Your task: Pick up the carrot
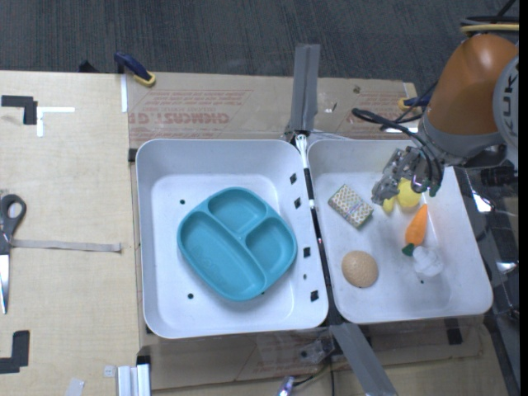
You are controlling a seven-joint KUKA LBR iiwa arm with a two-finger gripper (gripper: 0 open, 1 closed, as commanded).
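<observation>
The carrot (pixel 416 227) is orange with a small green end and lies tilted in the right bin (pixel 450 299), towards its right side. My gripper (pixel 404 181) hangs in the same bin, just above and left of the carrot's top, over a yellow toy (pixel 408 198). The carrot lies free on the bin floor, below the gripper.
In the right bin there are also a patterned small block (pixel 351 205), a tan egg-shaped thing (pixel 360 269) and a clear whitish object (pixel 427 261) below the carrot. The left bin (pixel 157 246) holds a blue divided plate (pixel 238 242). Scissors (pixel 8 238) lie at the far left.
</observation>
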